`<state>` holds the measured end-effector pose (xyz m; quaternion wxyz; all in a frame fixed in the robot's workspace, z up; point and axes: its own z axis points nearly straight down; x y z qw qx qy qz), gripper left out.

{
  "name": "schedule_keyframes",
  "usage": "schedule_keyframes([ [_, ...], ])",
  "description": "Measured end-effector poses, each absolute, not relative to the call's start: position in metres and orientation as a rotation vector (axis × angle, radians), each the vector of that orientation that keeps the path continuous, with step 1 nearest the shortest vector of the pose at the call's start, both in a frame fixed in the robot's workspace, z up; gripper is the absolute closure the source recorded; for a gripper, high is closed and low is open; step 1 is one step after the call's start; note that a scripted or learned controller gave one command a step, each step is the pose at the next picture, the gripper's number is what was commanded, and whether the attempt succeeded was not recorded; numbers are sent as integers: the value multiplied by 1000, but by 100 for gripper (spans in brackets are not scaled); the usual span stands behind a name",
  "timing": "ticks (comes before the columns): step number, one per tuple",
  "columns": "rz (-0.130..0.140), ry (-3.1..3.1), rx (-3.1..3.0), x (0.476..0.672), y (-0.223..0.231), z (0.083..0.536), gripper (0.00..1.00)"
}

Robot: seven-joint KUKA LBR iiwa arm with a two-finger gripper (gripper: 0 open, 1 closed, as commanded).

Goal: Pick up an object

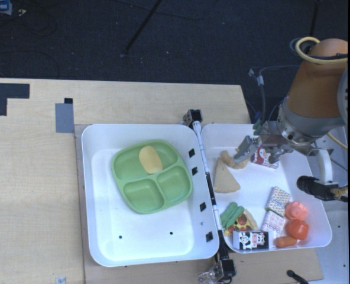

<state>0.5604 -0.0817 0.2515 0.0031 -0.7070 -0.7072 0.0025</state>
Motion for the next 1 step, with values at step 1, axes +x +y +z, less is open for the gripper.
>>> schedule_keyframes([
  [1,4,-2219,-2220,633,-106,93,0],
])
